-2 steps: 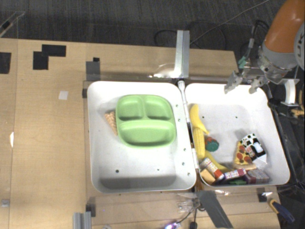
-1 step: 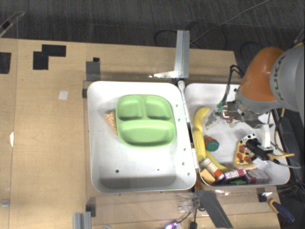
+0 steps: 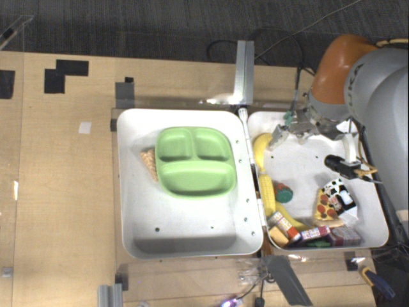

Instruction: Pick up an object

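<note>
My gripper (image 3: 291, 130) hangs over the back part of the right bin (image 3: 377, 235), reaching in from the right. Nothing shows between its tips. A yellow banana (image 3: 260, 148) lies just left of it along the bin's left wall. Below the banana lies a yellow corn cob (image 3: 268, 196), with a small dark green thing (image 3: 284, 194) beside it. A pizza slice (image 3: 326, 207) and a black-and-white thing (image 3: 339, 192) lie at the right. Several small packs (image 3: 307, 234) crowd the front edge.
The left bin (image 3: 179, 238) holds a green divided plate (image 3: 193, 161) with a tan waffle-like piece (image 3: 148, 163) sticking out from under its left side. A metal post (image 3: 245, 75) stands behind the wall between the bins. The grey arm (image 3: 383, 101) covers the right bin's far right corner.
</note>
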